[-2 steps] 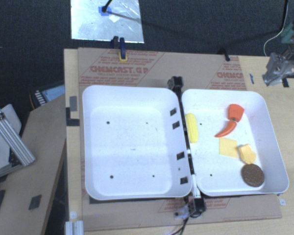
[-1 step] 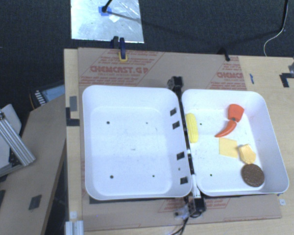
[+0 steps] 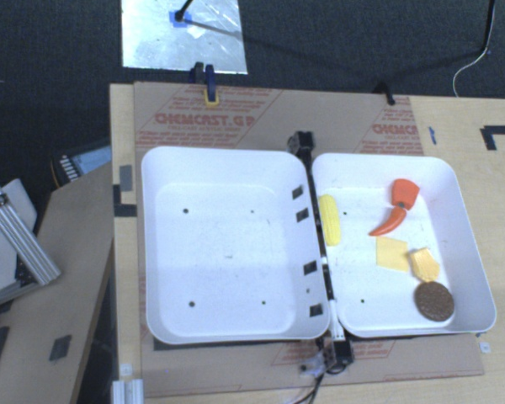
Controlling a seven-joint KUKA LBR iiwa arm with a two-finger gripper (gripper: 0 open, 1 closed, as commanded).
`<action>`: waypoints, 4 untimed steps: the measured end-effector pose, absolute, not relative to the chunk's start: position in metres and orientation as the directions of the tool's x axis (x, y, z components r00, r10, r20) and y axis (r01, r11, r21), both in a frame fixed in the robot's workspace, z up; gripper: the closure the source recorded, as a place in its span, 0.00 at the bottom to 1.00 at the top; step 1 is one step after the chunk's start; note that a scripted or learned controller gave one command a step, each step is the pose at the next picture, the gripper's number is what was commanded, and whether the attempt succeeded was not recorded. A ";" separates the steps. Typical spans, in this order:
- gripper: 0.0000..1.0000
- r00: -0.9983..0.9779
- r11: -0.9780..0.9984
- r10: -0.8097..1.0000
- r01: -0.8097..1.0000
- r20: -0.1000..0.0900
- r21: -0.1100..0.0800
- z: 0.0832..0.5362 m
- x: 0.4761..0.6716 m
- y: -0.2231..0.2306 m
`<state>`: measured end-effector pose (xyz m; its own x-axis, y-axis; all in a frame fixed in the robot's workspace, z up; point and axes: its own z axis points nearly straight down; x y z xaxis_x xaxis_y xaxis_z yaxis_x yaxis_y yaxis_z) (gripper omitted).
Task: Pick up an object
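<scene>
The right bin (image 3: 467, 217) holds several small objects. A yellow corn cob (image 3: 329, 219) lies along its left wall. An orange-red carrot-shaped piece (image 3: 397, 204) sits toward the upper right. Below it lie a flat yellow slice (image 3: 392, 254) and a small yellow chunk (image 3: 425, 264), touching each other. A round brown cookie (image 3: 434, 300) rests near the front right corner.
The left bin (image 3: 160, 183) adjoins the right one at a black clipped seam (image 3: 311, 242). Both stand on a cardboard sheet (image 3: 236, 116) on the bench. A shiny metal plate (image 3: 183, 23) lies beyond the bench, and an aluminium rail (image 3: 17, 234) stands at the left.
</scene>
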<state>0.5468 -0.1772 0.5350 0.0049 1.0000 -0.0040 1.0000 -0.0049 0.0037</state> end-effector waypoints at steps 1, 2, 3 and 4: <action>1.00 0.000 0.000 1.000 1.000 -0.004 0.007 0.536 0.614 -0.207; 1.00 -0.006 0.006 1.000 1.000 -0.003 0.006 0.521 0.671 -0.206; 1.00 -0.005 0.005 1.000 1.000 -0.002 0.004 0.536 0.669 -0.206; 1.00 -0.007 0.007 1.000 1.000 -0.002 0.003 0.535 0.669 -0.206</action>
<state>0.6686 -0.2057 0.5354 -0.0066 1.0000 -0.0016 1.0000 0.0066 0.0029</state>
